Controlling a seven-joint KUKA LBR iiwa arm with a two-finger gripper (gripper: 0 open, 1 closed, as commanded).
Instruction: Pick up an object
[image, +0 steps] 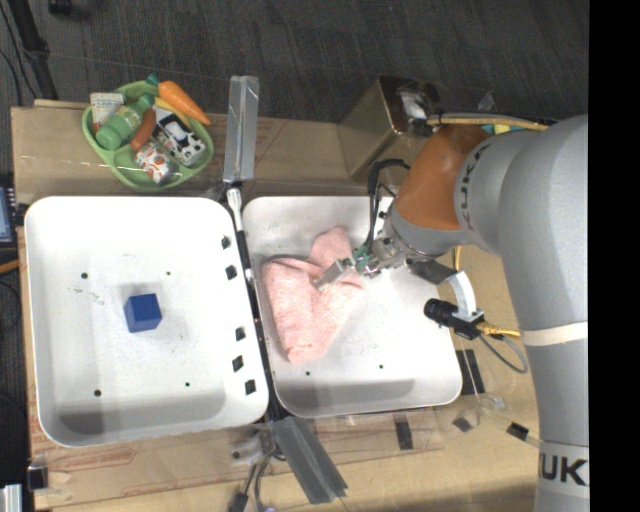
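Over the right bin (430, 385), the end effector (335, 272) touches the pink cloth (305, 305).

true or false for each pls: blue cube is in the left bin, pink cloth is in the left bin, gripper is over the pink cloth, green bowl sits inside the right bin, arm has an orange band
1. The blue cube lies in the left bin: true.
2. The pink cloth lies in the left bin: false, it lies in the right bin.
3. The gripper is over the pink cloth: true.
4. The green bowl sits inside the right bin: false, it stands on the bench beyond the left bin.
5. The arm has an orange band: true.
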